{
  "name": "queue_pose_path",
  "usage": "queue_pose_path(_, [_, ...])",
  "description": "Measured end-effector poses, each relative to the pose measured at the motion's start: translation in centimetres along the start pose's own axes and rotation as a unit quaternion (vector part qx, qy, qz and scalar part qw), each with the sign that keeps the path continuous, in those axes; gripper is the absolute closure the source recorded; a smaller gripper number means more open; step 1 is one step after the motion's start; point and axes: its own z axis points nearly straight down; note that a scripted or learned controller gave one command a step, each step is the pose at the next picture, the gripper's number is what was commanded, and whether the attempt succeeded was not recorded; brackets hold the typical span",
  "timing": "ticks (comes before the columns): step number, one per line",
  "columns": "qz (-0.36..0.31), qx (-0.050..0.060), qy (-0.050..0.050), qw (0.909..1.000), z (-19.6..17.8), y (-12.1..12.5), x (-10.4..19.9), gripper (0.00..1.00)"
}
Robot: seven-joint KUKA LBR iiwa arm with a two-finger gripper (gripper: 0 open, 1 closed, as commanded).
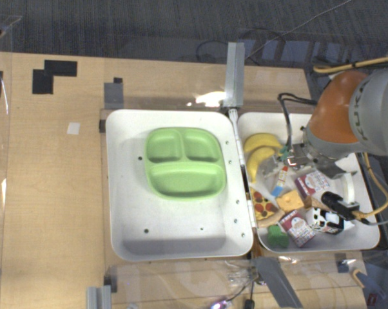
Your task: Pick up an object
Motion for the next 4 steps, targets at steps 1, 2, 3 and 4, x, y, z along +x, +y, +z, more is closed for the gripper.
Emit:
queue_pose_path(1, [-0.001, -0.003, 0.002, 1.0, -1.2, 0.3, 0.1, 1.0])
queue_pose_path(2, [-0.007, 0.004, 0.001, 1.0, -14.0, 6.0, 3.6, 1.0])
queue_pose_path(3, [-0.007, 0.005, 0.001, 1.0, -14.0, 6.0, 3.6, 0.0])
queue_pose_path(4, [0.008, 0.006, 0.002, 0.9999, -4.2, 5.4, -0.6, 0.0])
